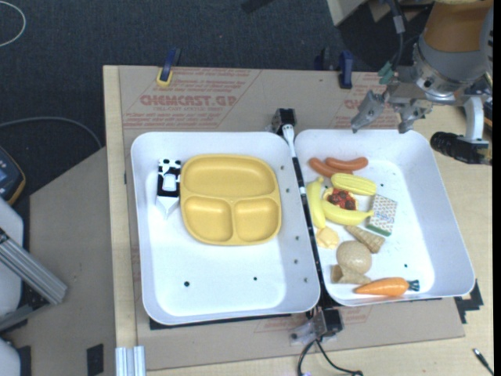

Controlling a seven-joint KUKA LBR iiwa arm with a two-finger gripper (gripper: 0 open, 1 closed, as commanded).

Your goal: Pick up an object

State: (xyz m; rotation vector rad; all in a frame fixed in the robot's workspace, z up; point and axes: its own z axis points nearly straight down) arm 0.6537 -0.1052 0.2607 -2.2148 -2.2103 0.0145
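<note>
My end effector point(384, 119), fingers spread and holding nothing, hovers above the far rim of the right bin point(442, 210), where the sausage point(338, 164), corn point(354, 184) and carrot point(382, 287) lie ungrasped; picking remains undone.

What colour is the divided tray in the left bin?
Yellow. The tray shows plainly in the camera view, in the left bin.

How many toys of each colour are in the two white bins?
Yellow: 3 – divided plate, corn, banana
Orange or red: 2 – carrot, sausage
Black-and-white: 1 – small toy
Tan: 2 – cone, lump
Total: 8
</note>
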